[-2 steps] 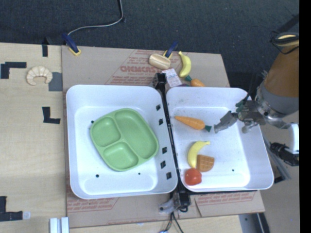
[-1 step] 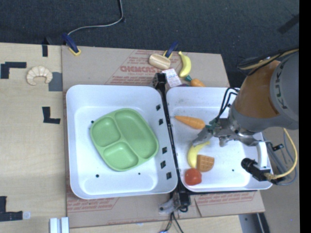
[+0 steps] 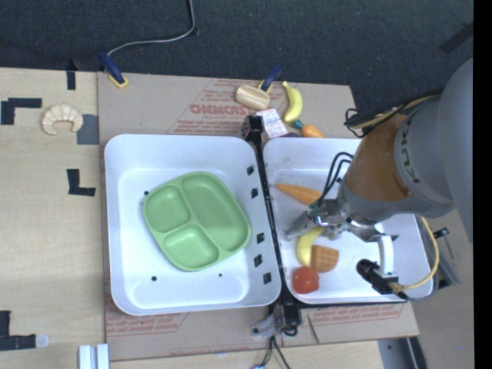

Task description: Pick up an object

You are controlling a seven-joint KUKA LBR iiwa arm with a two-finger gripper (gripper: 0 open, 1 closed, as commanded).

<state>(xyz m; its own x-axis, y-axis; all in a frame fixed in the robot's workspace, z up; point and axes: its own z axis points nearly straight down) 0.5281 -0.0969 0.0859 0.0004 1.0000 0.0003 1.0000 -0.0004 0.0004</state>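
yellow banana (image 3: 308, 245) lay in the right bin (image 3: 400, 287), beside the waffle (image 3: 325, 258). we had fingers (image 3: 301, 224) spread just above it, gripping nothing. best to centre over it, descend straight, close.

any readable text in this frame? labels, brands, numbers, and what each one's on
"CHEMCAS…", red print on the brown cardboard sheet behind the two white bins; the end of the word runs under the toys, so it can't be read whole.
Smaller red lines beneath it: too blurred to read.
Small white printed packet at the bins' far edge: markings too small to read.
Red print on the cardboard's front edge: blurred.
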